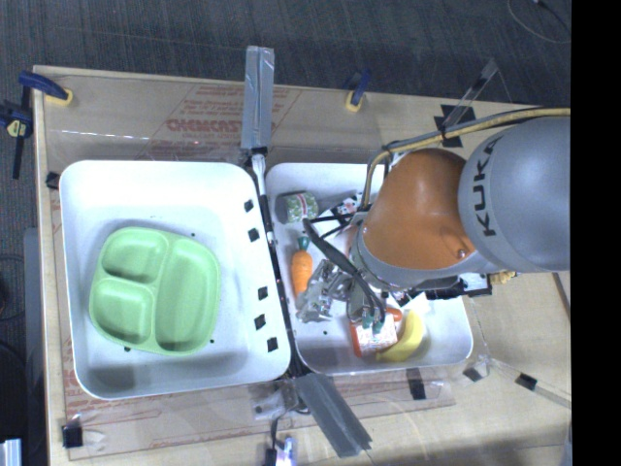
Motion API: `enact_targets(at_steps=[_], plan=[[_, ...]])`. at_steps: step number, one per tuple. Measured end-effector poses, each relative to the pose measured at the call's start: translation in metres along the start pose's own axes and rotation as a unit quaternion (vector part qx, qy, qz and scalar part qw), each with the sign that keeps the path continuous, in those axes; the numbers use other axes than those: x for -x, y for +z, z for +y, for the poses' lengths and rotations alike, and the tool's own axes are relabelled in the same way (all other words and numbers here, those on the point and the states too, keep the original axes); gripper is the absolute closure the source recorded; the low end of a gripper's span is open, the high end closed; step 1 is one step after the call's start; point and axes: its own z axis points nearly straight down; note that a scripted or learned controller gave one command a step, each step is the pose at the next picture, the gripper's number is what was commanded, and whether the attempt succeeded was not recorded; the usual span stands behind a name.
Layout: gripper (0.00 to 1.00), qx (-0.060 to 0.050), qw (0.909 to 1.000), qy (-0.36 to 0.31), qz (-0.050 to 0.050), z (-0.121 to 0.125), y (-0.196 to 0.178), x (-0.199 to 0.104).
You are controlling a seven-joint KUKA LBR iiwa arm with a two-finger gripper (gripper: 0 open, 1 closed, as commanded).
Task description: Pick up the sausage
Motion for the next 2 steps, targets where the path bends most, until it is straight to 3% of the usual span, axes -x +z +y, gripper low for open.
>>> enact_targets(at_steps=[1,2], plan=[[1.0,-0.001,0.9767,-0.215,-0.002,-0.051,-0.067,0.011],[1.0,0.0,0.9709,-0.239,0.0,-0.04,0.056,0.017]])
